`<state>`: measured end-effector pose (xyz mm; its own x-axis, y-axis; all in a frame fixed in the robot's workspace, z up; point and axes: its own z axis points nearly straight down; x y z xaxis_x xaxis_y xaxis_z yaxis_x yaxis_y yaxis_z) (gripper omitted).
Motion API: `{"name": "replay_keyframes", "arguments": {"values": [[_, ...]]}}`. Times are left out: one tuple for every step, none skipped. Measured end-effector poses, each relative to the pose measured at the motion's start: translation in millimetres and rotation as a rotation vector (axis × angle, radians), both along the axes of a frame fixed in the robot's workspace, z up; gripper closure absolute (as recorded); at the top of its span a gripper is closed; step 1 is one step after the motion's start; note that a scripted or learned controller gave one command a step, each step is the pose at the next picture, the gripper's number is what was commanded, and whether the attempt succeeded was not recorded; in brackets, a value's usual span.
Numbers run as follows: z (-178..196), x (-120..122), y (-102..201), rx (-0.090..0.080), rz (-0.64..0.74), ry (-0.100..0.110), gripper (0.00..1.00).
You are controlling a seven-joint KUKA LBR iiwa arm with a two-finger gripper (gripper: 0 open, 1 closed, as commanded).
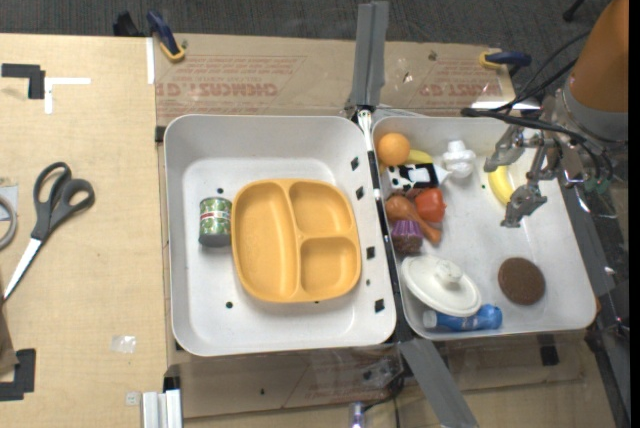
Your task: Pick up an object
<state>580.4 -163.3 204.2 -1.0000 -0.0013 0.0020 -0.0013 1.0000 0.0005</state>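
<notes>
Fig. legend, largest to smallest. The counter (80, 316) carries two white bins. In the left bin (190, 316) you see a yellow three-compartment tray (296, 239) w/ a small green can (214, 220) touching its left edge.

The right bin (570, 246) holds the clutter: a white lidded pot (443, 286) at lower centre; a blue bottle (465, 319) lying just below it; a brown round disc (521, 280) at lower right; and along the left wall an orange (394, 148), a black-and-white toy (412, 177), a red tomato-like piece (430, 204) and a purple piece (406, 236), all packed together. A white figure (458, 159) sits near the top, and a banana (499, 184) lies just left of the gripper.

Scissors (48, 206) lie on the counter, well apart from both bins.

The gripper (522, 184) hangs over the right bin's upper right; its fingers look spread fairly wide w/ nothing between them.

No target is named, so you'd take the banana as the likely pick, being nearest. Risks, as judged from here: the banana is partly under the fingers, so a descent may land on it, not around it, and push it aside. It's curved and smooth, so an off-centre close could squirt it out. The bin's right wall is near; a finger may catch it.
</notes>
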Motion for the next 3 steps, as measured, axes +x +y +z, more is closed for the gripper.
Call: {"name": "replay_keyframes", "arguments": {"values": [[-113.8, 45.6, -37.6, -0.001, 0.143, -0.004, 0.00], [-106.3, 47.4, -35.8, -0.001, 0.148, -0.006, 1.00], [-106.5, 47.4, -35.5, -0.001, 0.148, -0.006, 0.00]]}}
